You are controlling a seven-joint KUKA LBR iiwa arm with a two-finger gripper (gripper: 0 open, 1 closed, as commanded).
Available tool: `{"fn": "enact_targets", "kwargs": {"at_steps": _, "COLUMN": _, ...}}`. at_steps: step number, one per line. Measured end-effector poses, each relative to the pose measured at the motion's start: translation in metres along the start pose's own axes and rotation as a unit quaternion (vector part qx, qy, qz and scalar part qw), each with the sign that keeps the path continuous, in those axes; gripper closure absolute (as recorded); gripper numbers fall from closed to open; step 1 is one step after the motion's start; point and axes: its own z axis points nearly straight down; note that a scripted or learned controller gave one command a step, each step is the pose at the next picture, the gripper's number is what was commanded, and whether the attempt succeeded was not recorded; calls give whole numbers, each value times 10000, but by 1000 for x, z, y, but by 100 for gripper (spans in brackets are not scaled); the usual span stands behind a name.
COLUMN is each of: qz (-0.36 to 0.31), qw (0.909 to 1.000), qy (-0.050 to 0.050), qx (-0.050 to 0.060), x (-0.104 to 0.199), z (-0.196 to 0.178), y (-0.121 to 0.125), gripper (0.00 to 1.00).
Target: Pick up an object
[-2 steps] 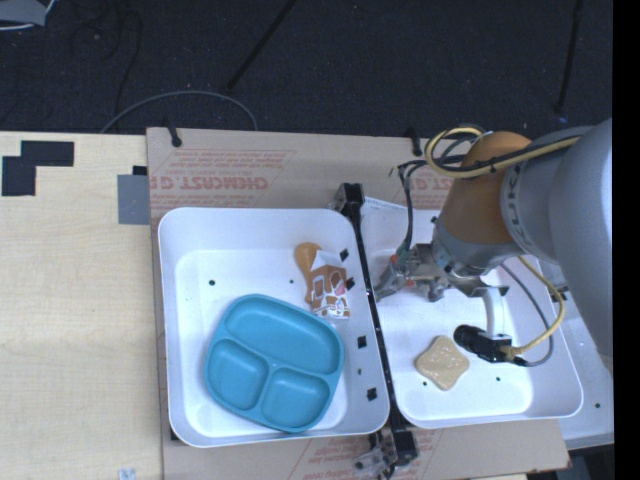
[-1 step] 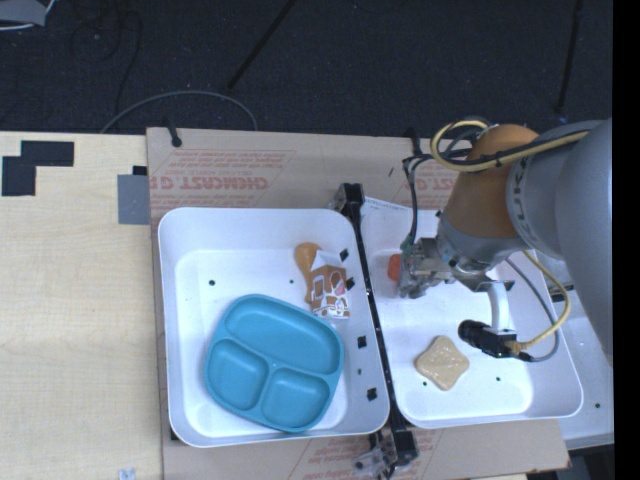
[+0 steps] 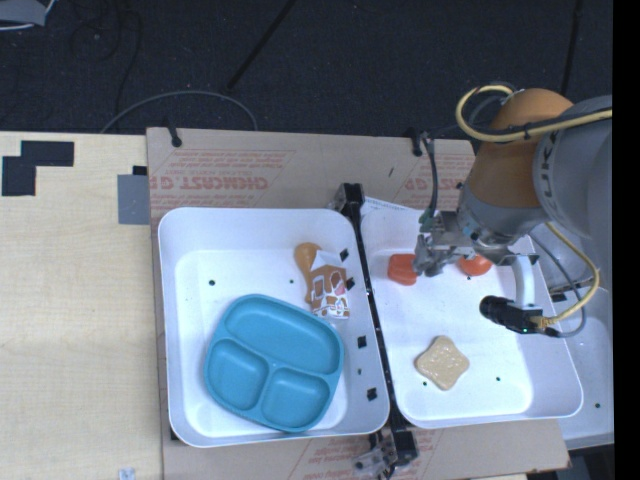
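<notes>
Toast (image 3: 442,362) lies below; gripper (image 3: 432,261) beside orange block (image 3: 402,269), fingers' state perhaps unclear.

Pincer (image 3: 432,259) hovers in right bin (image 3: 560,388) beside orange block (image 3: 402,270); blue tray (image 3: 272,362) fills left bin (image 3: 185,268).

The grey KUKA arm (image 3: 570,168) with its orange wrist band (image 3: 520,158) reaches in from the right, wrist bent downward, its two-finger tool (image 3: 430,258) lowered near the surface. Yellow and black cables loop around the wrist.
</notes>
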Motion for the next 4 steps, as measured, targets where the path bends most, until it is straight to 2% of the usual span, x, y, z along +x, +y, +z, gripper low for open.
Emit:
{"fn": "enact_targets", "kwargs": {"at_steps": 1, "qz": -24, "qw": 10000, "qy": 0, "qx": -2, "x": -1, "z": -51, "y": 11, "gripper": 100}}
{"fn": "enact_targets", "kwargs": {"at_steps": 2, "qz": -25, "qw": 10000, "qy": 0, "qx": -1, "x": -2, "z": -93, "y": 12, "gripper": 100}}
{"fn": "enact_targets", "kwargs": {"at_steps": 4, "qz": -42, "qw": 10000, "qy": 10, "qx": 37, "x": 94, "z": -62, "y": 19, "gripper": 100}}
